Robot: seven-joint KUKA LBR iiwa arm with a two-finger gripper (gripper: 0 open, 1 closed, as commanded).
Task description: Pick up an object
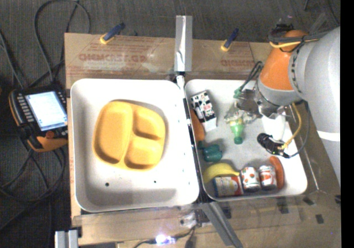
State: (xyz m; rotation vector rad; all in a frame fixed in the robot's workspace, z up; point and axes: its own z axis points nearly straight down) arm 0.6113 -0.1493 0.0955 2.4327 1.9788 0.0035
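Green bottle under the wrist

Small green plastic bottle (237,130) lies in the right white bin (298,186), just beside my gripper (241,109). Whether its fingers are parted or closed, I cannot tell. I'd judge it best to descend straight over the bottle, keeping off the nearby black-and-white patterned box (203,108).

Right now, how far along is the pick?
Done: the arm has reached into the right bin, and the gripper sits low just above a small green bottle.
In hand: nothing is visibly held; the view does not settle whether the bottle is gripped.
Left: a secure grasp and a lift. The cans, banana and the yellow tray in the left bin lie untouched.
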